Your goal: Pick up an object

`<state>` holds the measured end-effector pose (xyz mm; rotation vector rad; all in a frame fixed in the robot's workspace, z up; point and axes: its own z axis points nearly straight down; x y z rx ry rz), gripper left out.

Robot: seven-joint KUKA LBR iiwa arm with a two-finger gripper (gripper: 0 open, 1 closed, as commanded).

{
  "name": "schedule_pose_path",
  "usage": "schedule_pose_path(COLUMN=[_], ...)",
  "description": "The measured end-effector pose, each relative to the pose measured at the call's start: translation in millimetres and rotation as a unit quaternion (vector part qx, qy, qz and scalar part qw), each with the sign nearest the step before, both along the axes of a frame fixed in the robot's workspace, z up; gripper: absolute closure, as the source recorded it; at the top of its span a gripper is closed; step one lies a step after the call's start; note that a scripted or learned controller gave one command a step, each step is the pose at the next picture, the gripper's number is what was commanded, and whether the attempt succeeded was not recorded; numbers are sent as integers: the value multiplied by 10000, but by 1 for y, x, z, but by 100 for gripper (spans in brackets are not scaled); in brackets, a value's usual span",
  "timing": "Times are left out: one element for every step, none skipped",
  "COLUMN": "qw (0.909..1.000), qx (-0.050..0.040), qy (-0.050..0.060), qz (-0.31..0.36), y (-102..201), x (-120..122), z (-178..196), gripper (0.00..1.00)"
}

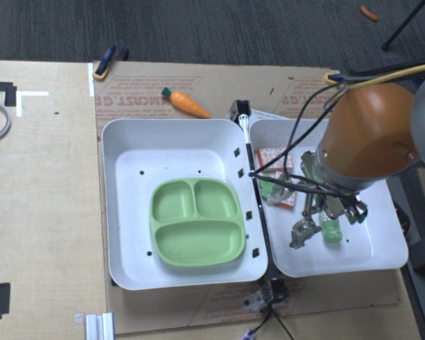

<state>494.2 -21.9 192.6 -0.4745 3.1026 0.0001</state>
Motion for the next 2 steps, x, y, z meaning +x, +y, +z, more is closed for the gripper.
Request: schedule_pose_path(qw=[10000,9873], qx=[2,3], qy=[-5,4], qz=[66,-1591], y=[-24,-89], x=[93,54], z=[0,-71], gripper=[0,0])
